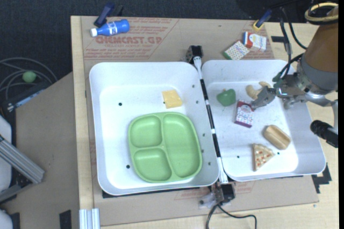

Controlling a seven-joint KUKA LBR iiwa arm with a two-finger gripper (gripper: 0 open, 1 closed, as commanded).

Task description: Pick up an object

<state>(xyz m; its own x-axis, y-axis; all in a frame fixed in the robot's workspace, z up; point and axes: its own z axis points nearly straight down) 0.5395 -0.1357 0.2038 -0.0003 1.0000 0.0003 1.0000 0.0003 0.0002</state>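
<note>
The right bin (pixel 301 163) holds a green pepper (pixel 226 97), a small red and white carton (pixel 245 114), a tan bread roll (pixel 277 136), a pizza slice (pixel 262 156) and a pale tan piece (pixel 255 89) near its back. My gripper (pixel 260 100) hangs low over this bin, just right of the carton and right beside the tan piece. Nothing is visibly held in it. The pepper lies a little to its left.
In the left bin (pixel 107 88) sit a green divided plate (pixel 164 146) and a yellow cheese slice (pixel 172 98). Behind the bins, on the bench, lie a blue bottle (pixel 110 27) and two small packets (pixel 236 50). A divider rail (pixel 207 109) runs between the bins.
</note>
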